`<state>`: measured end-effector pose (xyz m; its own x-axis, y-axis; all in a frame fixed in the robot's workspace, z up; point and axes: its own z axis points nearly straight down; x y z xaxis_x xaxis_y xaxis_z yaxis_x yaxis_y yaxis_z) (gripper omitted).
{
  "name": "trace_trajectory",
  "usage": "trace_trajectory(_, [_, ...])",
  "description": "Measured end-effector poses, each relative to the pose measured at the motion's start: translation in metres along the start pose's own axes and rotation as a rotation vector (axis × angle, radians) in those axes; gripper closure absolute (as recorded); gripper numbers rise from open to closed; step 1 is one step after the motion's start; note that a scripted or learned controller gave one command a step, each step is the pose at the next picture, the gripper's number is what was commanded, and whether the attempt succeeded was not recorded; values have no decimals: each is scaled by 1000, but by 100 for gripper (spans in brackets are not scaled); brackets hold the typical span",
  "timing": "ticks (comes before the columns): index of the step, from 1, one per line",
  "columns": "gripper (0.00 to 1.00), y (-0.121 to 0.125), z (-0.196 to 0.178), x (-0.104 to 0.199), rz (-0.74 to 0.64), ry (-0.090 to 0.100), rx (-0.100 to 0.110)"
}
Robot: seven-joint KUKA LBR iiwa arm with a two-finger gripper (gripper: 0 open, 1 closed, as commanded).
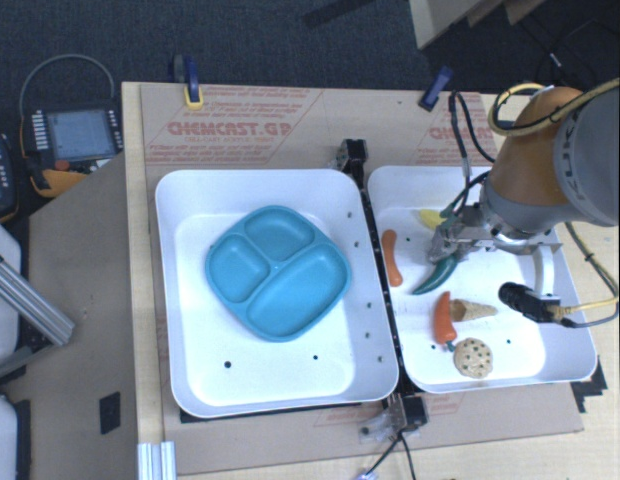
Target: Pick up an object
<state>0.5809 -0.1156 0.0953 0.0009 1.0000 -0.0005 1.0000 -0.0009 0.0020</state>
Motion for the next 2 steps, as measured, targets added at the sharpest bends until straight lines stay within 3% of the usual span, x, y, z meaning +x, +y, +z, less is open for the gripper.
trace_trajectory(2, [100, -4, -105, -3, -1, -1, -5])
